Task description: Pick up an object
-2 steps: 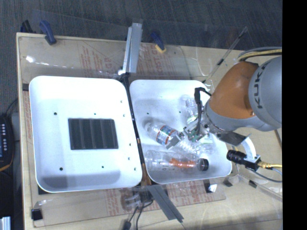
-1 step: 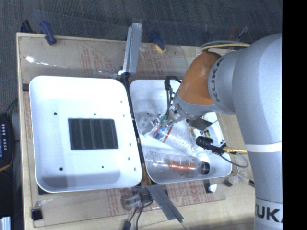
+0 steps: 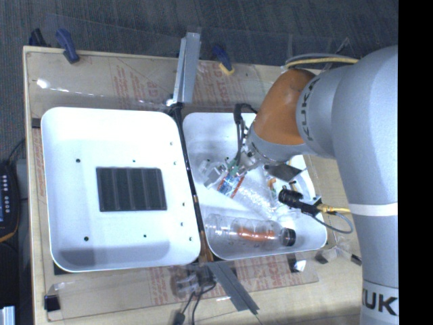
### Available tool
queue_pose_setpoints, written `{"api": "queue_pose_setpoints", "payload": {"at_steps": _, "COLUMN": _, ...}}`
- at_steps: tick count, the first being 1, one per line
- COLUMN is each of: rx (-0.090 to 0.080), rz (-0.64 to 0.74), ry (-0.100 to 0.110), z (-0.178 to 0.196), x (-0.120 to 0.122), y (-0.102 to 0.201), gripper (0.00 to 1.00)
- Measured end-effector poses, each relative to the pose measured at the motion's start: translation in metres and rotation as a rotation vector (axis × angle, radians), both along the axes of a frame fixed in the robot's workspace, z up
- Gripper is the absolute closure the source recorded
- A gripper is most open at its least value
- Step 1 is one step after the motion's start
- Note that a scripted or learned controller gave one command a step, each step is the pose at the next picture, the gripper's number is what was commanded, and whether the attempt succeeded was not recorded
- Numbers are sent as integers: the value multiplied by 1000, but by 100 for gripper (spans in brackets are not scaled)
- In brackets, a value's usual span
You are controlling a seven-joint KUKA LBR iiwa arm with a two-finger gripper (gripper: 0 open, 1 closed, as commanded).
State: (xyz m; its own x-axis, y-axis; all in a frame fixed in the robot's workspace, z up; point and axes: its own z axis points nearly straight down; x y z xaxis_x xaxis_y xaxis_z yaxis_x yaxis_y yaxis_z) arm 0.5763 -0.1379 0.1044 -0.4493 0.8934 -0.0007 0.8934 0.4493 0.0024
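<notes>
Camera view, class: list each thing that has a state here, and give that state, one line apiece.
Clear bottle: lying on its side in the right bin, cap end to the view's right.
Small clear items: loose, mid-bin.
Left bin: holds a dark ridged panel, lying flat.
Tool: low over the small items.

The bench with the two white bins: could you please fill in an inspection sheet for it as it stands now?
Surface: wooden bench bearing the left bin and the right bin side by side.
Job's things: clear plastic bottle lying on its side along the right bin's near wall; a crumpled clear wrapper above it.
Clutter: dark ribbed mat in the left bin.
Grippers: gripper low over the right bin by the wrapper; grip state cannot be told.
Cables: yellow cable and black connector beside the wrist.
Surroundings: blue clamps on the bench's far edge; dark carpet beyond.
</notes>
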Motion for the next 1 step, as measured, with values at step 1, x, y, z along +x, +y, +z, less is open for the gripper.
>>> {"api": "queue_pose_setpoints", "payload": {"at_steps": 1, "rx": 1, "rz": 222, "ry": -4, "z": -8, "x": 4, "y": -19, "gripper": 100}}
